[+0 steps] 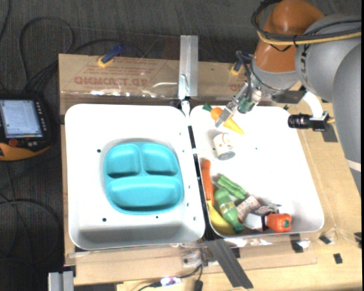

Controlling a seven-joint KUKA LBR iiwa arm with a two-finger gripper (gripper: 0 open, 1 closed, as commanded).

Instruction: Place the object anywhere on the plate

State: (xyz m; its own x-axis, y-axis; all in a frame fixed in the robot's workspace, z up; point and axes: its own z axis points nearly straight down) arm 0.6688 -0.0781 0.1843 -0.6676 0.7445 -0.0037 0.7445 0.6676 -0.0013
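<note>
We see the fingers point(225, 115) closed on a yellow-orange toy point(232, 124) at upper centre-right, well apart from the blue plate point(143, 177).

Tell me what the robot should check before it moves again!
1. Blue plate sits in the left bin: ok.
2. Plate has bare room for landing: ok.
3. Gripper is above the right bin, near the yellow cone: ok.
4. Something held between its fingers: cannot tell.
5. White cup lies apart from the toy pile: ok.
</note>
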